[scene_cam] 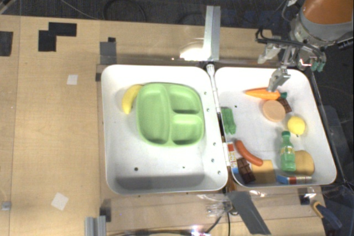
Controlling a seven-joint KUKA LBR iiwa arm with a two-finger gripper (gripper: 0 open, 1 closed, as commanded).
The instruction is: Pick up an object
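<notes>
Hovering tool point(278, 81) just above carrot point(263, 94), right bin point(315, 98)

A tapered orange plastic carrot point(263, 94) lies flat near the back of the right-hand white bin point(326, 135), its tip pointing left. Its thick end touches a round tan disc-shaped piece point(273, 111) lying flat just in front of it.

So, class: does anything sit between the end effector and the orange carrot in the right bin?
Nothing visible does. The end effector hangs directly above the thick end of the orange carrot, at the far side of the right white bin. The round tan disc lies beside the carrot, not over it.
</notes>
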